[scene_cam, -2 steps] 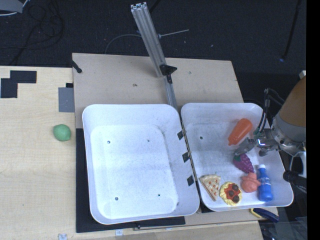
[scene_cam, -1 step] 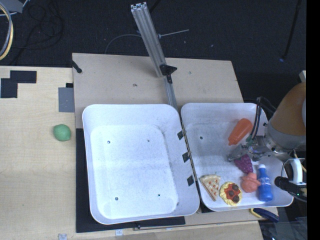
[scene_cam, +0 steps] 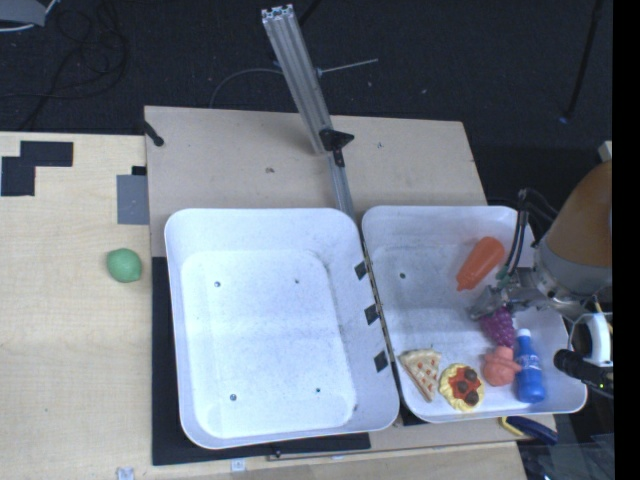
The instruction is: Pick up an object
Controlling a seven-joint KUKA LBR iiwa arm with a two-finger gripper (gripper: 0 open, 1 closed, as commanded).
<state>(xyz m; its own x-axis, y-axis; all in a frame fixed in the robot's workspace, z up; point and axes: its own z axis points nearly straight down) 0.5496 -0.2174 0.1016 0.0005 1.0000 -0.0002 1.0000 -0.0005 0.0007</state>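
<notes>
The right bin (scene_cam: 420, 230) holds an orange carrot (scene_cam: 480, 261), a purple grape bunch (scene_cam: 497, 324), a blue bottle (scene_cam: 528, 369), a pink toy (scene_cam: 499, 365), a pizza slice (scene_cam: 423, 371) and a round red and yellow piece (scene_cam: 461, 385). My gripper (scene_cam: 497, 301) reaches in from the right and sits low, just above the grapes and below the carrot's lower end. Whether anything sits between its fingers is too small to tell.
The left bin (scene_cam: 200, 230) stands beside the right one. A green ball (scene_cam: 124, 265) lies on the wooden bench to the far left. A metal rail (scene_cam: 302, 76) leans in from the back toward the bins' shared edge. A yellow and blue item (scene_cam: 527, 428) lies outside the right bin's front corner.
</notes>
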